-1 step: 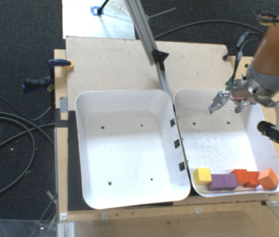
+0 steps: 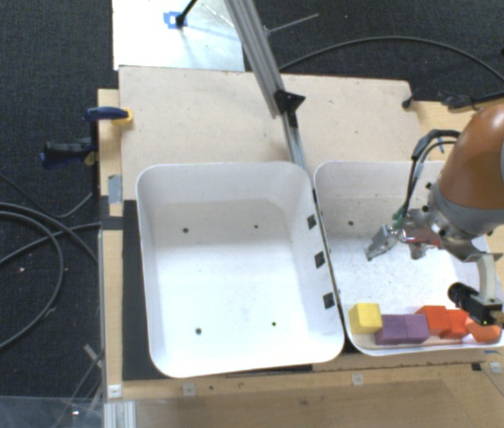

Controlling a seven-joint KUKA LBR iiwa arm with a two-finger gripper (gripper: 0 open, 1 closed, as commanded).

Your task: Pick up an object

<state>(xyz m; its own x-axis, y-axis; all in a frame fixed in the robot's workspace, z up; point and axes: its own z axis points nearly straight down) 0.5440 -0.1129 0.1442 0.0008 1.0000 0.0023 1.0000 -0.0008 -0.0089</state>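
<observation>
**Gripper open above the right bin, blocks along the near wall**

Dark carpet surrounds a pale bench (image 2: 234, 114) carrying two white bins. At 3 o'clock the arm (image 2: 492, 163) reaches over the right bin (image 2: 359, 194); its gripper (image 2: 396, 242) hangs with fingers spread and nothing between them. Toward 5 o'clock, against that bin's near wall, lie a yellow block (image 2: 365, 316), a purple block (image 2: 402, 328) touching it, and an orange block (image 2: 443, 320)

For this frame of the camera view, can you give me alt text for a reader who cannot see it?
The gripper hangs over the right bin, apart from the blocks lined along its near edge: a yellow block, a purple block, an orange block. The left bin sits beside it.
</observation>
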